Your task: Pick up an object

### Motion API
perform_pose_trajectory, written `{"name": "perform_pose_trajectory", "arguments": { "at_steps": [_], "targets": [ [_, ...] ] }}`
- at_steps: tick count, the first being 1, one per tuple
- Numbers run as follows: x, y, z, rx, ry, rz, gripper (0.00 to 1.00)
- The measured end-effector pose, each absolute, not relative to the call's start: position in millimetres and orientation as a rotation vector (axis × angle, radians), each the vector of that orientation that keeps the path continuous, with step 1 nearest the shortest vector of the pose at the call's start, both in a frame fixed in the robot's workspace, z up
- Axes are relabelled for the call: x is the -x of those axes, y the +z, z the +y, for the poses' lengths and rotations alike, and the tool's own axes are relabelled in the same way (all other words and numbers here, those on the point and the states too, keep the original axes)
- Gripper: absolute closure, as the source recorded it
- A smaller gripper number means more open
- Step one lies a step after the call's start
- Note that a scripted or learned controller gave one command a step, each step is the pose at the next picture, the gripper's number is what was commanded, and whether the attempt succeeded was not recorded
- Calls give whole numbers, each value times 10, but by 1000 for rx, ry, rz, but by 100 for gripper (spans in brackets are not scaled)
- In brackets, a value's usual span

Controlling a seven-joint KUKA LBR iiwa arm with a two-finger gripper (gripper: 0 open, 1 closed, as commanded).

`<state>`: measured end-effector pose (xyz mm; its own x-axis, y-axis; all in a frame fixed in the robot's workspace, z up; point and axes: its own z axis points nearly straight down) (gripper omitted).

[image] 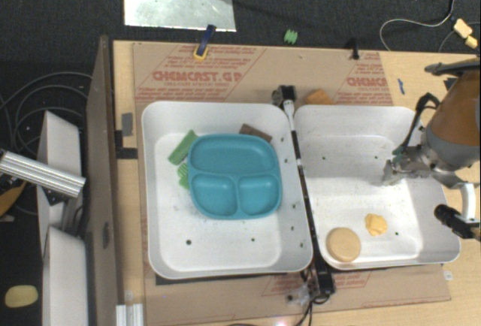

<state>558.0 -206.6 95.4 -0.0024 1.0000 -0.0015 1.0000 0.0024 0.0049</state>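
Yellow lump (376, 224) | right bin (353, 129) | below claw (396, 167), apart

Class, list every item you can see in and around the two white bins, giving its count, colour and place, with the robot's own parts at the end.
Shallow white bins: 2, white, side by side on the bench.
Blue three-compartment plastic tray: 1, blue, middle of the left bin.
Green flat pieces: at least 2, green, partly under the tray's left edge.
Brown block: 1, brown, behind the tray's far right corner.
Tan round disc: 1, tan, near front edge of the right bin.
Small yellow lump: 1, yellow, right bin, just right of the disc.
Orange piece: 1, orange, on the bench behind the bins.
Grey robot arm: 1, right side.
Gripper: 1, over the right bin's right part.
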Motion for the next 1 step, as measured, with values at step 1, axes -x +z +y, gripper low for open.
{"name": "perform_pose_trajectory", "arguments": {
  "at_steps": [1],
  "targets": [
    [-5844, 2025, -2069, -2205, 11, 2218, 100]
  ]
}}
